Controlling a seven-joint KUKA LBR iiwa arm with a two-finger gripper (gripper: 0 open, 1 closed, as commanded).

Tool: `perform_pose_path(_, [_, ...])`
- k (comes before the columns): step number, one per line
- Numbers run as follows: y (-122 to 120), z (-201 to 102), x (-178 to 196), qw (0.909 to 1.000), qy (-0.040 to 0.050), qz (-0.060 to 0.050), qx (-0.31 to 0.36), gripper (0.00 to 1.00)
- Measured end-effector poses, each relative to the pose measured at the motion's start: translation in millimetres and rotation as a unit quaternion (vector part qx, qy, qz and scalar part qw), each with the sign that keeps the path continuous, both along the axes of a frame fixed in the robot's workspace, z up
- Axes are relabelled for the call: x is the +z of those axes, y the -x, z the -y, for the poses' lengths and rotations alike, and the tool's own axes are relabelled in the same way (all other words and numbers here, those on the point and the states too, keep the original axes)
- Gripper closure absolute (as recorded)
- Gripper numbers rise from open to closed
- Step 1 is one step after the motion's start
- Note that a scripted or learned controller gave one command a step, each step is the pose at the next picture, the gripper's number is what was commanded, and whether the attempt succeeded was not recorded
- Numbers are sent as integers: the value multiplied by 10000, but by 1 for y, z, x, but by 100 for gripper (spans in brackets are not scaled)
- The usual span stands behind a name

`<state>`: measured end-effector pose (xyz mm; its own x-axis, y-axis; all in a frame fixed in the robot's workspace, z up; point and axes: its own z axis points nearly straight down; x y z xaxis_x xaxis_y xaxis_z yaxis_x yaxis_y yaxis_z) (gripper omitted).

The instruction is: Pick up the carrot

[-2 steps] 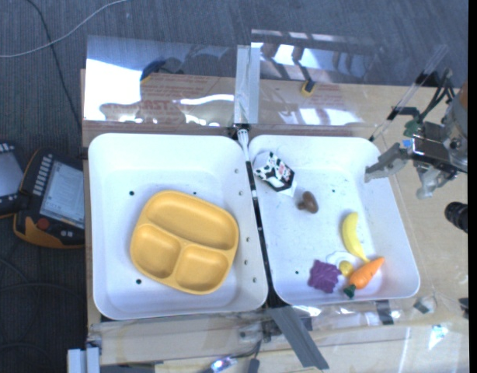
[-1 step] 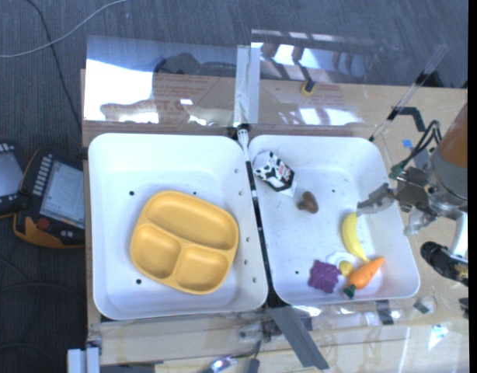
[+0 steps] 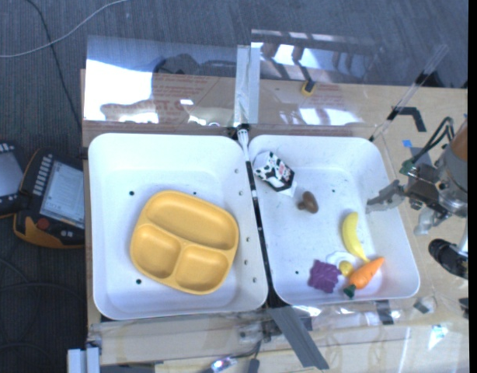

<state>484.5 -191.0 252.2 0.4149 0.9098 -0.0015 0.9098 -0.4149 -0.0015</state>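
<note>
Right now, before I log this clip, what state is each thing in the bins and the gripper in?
carrot: lying in the right bin, near corner, not gripped
banana: lying beside the carrot
purple toy: resting left of the carrot
brown lump: loose, mid-bin
black-and-white toy: lying at the far left corner
yellow tray: flat in the left bin
gripper: at the right bin's right rim, away from the carrot
</note>
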Motion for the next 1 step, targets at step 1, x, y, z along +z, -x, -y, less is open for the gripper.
perform_pose_path(1, [2, 9, -144, 9958, -25, -28, -920, 0])
